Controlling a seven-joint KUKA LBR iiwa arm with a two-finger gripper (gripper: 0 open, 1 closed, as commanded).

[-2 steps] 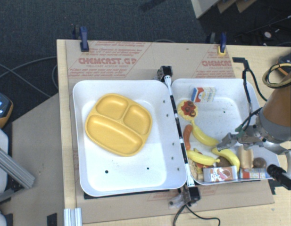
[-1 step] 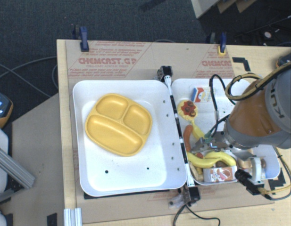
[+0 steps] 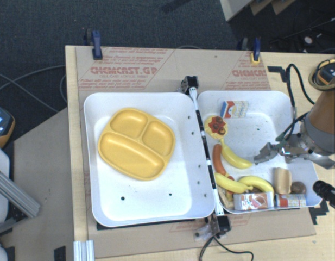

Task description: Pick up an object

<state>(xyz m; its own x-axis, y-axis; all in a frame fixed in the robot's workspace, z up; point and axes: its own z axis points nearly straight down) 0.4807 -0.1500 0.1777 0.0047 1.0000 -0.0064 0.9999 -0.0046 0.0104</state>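
Bins come first: the left white bin (image 3: 102, 200) takes up the middle and left of the frame and bears a yellow divided plate (image 3: 136, 143) in its upper half, while the right white bin (image 3: 265, 105) holds all the small items. The arm (image 3: 322, 124) reaches in from the right edge, and its gripper (image 3: 265, 155) hangs over the bare middle of the right bin with nothing between its fingers; whether they stand open or closed I cannot tell.

Candidates lie along that bin's left and lower sides. One banana (image 3: 235, 157) sits just left of the gripper, a second banana (image 3: 243, 184) below it, and a red hot dog (image 3: 219, 160) lies against the left wall. Cartons (image 3: 253, 201) line the bottom edge, a small milk carton (image 3: 234, 109) rests at top, and a pizza slice (image 3: 216, 125) lies beneath it.

The upper banana looks like the nearest target. A good attempt would likely centre over its thickest part, align the fingers across its width, and descend clear of the hot dog beside it.
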